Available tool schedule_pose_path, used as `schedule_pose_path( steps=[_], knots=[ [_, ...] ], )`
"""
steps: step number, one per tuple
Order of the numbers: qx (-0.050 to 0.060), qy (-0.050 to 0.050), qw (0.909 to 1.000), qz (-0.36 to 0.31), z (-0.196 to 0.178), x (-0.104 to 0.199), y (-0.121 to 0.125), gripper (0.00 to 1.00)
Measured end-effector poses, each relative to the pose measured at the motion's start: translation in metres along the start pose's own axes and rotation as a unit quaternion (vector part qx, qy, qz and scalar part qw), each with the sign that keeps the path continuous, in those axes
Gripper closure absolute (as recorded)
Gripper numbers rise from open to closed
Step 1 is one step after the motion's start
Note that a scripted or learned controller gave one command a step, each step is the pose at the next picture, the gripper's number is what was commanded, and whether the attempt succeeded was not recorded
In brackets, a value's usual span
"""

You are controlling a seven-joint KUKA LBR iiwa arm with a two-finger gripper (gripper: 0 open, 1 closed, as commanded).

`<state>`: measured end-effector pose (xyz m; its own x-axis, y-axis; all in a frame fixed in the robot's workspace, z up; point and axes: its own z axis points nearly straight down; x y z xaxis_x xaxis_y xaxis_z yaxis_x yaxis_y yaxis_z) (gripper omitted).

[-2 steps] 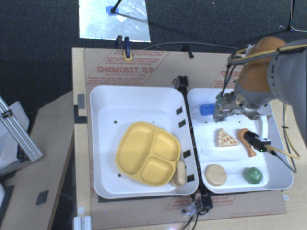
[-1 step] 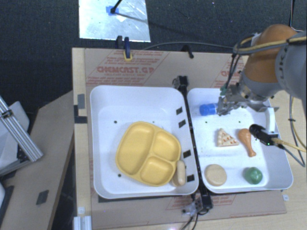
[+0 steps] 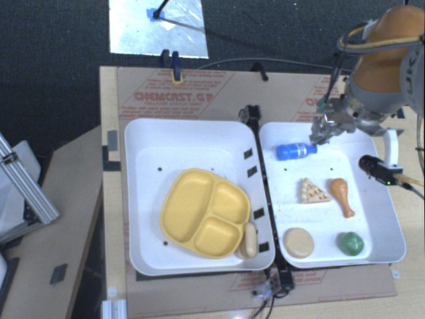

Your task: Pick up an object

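A blue bottle (image 3: 295, 151) lies on its side at the back of the right bin (image 3: 385, 228). My gripper (image 3: 319, 135) hangs just above and to the right of the bottle's cap end, close to it. Further forward in the same bin lie a pizza slice (image 3: 312, 192), a chicken drumstick (image 3: 342, 196), a round tan cookie (image 3: 298, 242) and a green ball (image 3: 350, 243).
The left bin (image 3: 149, 145) holds a yellow divided plate (image 3: 205, 212) with a small beige bread roll (image 3: 249, 239) at its right edge. A black clamp rail (image 3: 262, 178) runs between the bins. A shiny metal sheet (image 3: 157, 18) lies behind the bench.
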<state>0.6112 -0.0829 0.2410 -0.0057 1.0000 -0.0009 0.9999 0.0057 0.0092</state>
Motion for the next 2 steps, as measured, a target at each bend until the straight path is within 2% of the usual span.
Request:
schedule_pose_path(
  steps=[1, 2],
  knots=[
    [0.003, 0.0, 1.0, 0.0, -0.004, 0.0, 0.001, 1.0],
    [0.004, 0.002, 1.0, -0.001, 0.009, 0.051, -0.007, 1.0]
  ],
)
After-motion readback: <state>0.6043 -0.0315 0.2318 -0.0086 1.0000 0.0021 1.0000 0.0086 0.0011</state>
